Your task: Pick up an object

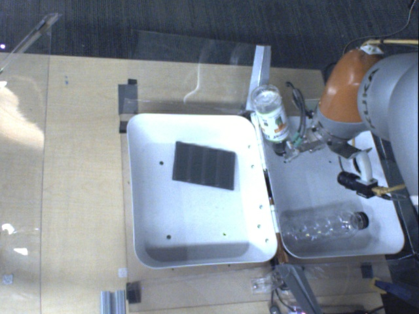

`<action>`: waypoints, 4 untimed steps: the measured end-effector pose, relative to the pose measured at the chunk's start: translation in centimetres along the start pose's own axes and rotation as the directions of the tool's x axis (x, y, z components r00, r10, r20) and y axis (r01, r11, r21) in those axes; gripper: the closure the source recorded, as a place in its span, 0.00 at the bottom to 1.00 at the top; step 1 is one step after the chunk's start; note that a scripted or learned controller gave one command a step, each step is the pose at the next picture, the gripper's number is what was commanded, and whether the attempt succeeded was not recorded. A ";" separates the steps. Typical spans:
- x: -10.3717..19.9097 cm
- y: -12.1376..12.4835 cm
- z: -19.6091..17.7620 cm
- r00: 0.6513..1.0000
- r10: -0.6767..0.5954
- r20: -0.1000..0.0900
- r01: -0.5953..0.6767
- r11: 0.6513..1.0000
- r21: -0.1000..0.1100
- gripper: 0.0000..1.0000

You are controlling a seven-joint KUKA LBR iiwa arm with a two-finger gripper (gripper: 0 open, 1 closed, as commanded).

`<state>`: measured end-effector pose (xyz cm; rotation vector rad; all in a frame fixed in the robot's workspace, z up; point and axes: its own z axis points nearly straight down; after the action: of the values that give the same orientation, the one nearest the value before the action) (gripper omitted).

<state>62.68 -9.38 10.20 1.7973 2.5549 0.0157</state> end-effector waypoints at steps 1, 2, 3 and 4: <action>0.0 0.0 0.0 1.000 0.000 0.000 0.000 1.000 0.000 0.00; -0.6 3.0 1.7 0.991 -0.130 -0.038 0.132 0.990 0.059 0.00; -0.4 3.0 0.8 0.990 -0.135 -0.040 0.137 0.989 0.062 1.00; 2.8 5.9 -8.5 0.946 -0.323 -0.006 0.323 0.946 0.005 1.00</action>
<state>67.10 -4.75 18.82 1.3571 2.8202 0.0085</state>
